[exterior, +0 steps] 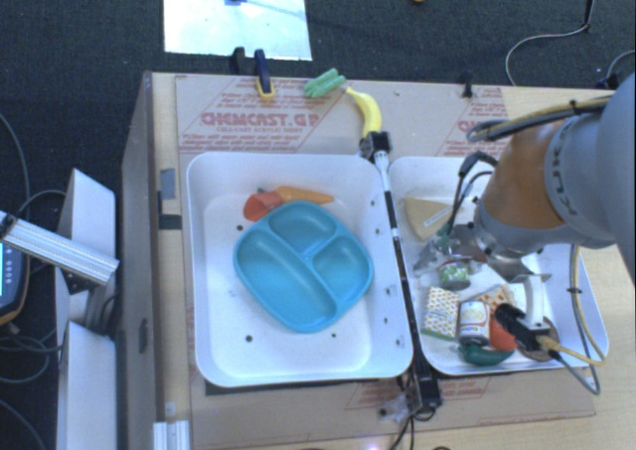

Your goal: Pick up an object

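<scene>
I see two white bins side by side. The left bin [214, 339] holds a blue divided plate [302, 265] at its centre, with an orange-red toy [281, 201] at the plate's 11 o'clock. The right bin [417, 175] holds a patterned packet [440, 312], a small jar [473, 319] and a red-green item [492, 344] toward 6 o'clock. The gripper [452, 257] hangs over this clutter; its grasp I cannot tell.

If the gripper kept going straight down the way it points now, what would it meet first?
Probably the small green-and-white item lying just under the gripper in the right bin, above the patterned packet. Depth is hard to judge from this slanted view, so it may instead land on the bin floor beside it.
</scene>
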`<state>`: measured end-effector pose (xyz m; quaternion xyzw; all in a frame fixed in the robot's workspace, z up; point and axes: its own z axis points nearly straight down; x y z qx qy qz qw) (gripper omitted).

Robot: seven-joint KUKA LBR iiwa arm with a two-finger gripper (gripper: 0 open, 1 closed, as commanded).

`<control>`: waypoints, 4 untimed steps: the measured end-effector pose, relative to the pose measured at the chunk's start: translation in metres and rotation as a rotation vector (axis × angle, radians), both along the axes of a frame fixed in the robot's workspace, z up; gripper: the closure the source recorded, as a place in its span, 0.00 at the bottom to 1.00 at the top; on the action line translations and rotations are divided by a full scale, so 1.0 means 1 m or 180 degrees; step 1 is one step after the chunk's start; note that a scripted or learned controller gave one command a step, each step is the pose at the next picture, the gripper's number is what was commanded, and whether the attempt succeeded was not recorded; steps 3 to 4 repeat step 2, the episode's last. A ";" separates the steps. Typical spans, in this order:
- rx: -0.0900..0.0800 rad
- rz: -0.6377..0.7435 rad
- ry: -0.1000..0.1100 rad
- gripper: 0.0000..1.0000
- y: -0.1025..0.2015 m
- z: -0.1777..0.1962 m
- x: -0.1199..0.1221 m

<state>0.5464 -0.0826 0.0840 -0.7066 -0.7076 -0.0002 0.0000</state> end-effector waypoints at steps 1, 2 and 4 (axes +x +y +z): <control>0.0000 0.0002 -0.0007 1.00 0.000 0.011 0.001; 0.0000 0.0008 -0.0011 1.00 0.041 0.101 0.008; 0.0000 0.0008 -0.0011 1.00 0.041 0.101 0.008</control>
